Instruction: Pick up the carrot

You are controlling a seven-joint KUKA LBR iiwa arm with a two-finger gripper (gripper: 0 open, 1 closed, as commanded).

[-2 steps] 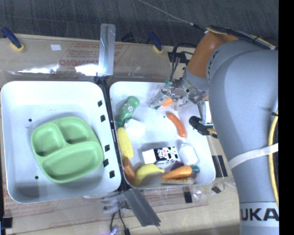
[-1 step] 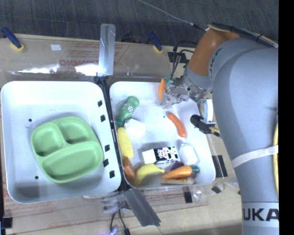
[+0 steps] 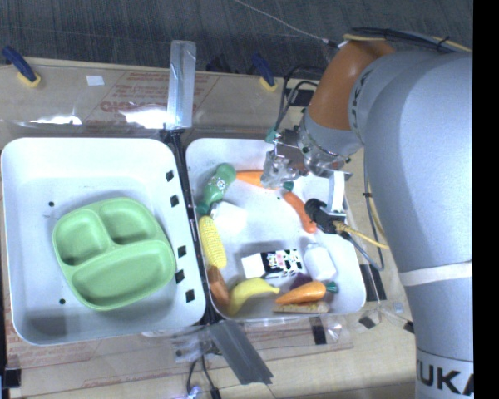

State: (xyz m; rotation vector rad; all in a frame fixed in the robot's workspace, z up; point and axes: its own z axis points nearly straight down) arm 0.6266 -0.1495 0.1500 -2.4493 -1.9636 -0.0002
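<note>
The carrot [image 3: 310, 290] lies near the front wall of the right bin [image 3: 349, 260], an orange body with a green tip pointing right, resting just above a flat tan item [image 3: 302, 307] and just right of a yellow banana [image 3: 249, 292]. Behind it sit a black-and-white patterned box [image 3: 272, 262] and a white rounded object [image 3: 320, 263]. A corn cob [image 3: 211, 240] runs along the bin's left wall, with a green vegetable [image 3: 217, 184] above it. Two more orange pieces lie in the back part of the bin: one [image 3: 249, 177] beside the green vegetable and one curved piece [image 3: 298, 209] toward the right wall.

The gripper [image 3: 276, 173] hangs over the back of the right bin, well apart from the carrot, its tip close to the orange piece at the back. Whether it has hold of anything cannot be told from this slant.

The left bin [image 3: 33, 223] holds a green divided plate [image 3: 114, 249]. The grey arm [image 3: 416, 165] with its orange band [image 3: 337, 86] reaches in from the right.
</note>
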